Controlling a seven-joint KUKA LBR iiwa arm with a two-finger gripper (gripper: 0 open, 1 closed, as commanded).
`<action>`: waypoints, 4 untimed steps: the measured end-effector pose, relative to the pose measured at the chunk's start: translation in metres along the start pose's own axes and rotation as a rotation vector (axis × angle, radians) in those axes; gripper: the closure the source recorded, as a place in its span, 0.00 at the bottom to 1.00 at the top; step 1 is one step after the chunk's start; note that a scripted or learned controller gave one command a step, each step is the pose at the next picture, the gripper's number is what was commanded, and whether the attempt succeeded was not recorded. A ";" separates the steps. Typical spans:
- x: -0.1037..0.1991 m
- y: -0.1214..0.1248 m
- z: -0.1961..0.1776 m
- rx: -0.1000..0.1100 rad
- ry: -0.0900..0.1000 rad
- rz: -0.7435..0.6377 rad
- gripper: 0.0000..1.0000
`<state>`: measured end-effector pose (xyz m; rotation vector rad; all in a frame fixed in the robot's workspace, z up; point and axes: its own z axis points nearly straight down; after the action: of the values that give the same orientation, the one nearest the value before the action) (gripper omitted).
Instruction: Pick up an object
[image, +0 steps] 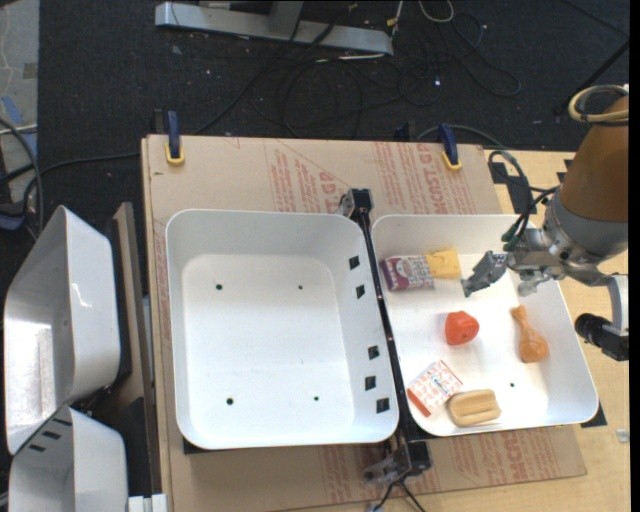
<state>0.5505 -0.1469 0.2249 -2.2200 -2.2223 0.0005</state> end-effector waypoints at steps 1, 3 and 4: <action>0.006 -0.021 0.118 0.011 0.003 0.003 0.00; 0.005 -0.017 0.102 -0.001 0.000 0.005 0.00; -0.016 0.024 0.134 -0.003 -0.001 -0.002 0.00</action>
<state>0.5743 -0.1626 0.0907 -2.2202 -2.2262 -0.0010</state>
